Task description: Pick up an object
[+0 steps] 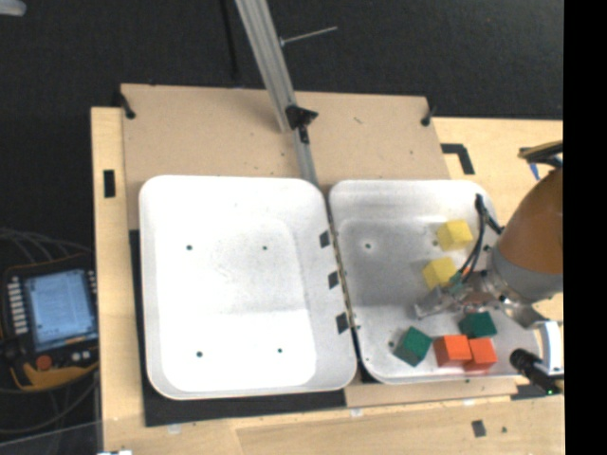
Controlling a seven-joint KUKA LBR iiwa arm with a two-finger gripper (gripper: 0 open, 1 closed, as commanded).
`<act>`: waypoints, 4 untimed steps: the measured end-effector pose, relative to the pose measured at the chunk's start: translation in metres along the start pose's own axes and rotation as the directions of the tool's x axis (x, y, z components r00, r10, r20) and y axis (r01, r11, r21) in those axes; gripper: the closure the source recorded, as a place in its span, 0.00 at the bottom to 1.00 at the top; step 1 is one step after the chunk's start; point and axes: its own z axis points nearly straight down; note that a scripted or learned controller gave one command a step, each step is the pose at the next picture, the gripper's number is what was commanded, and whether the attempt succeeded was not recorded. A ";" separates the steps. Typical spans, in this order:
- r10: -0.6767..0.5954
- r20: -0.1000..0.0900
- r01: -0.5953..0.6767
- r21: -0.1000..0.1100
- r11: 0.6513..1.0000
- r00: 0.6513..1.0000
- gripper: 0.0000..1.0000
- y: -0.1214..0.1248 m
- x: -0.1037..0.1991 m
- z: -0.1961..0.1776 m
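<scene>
Below, metal gripper (446,301) over smooth white bin (379,216), beside blocky yellow cube (438,272)

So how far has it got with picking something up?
Not far. Done: the arm has reached into the right bin, and its hand is low among the blocks. In hand: nothing visibly. Two yellow blocks, two green ones and the orange ones all lie on the bin floor. Left: grip one and lift it.
</scene>
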 end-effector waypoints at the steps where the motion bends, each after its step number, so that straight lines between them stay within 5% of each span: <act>1: 0.008 -0.004 -0.008 0.004 1.000 1.000 1.00 -0.002 0.000 -0.007; 4: -0.002 -0.004 0.002 0.007 1.000 1.000 1.00 -0.005 -0.003 -0.141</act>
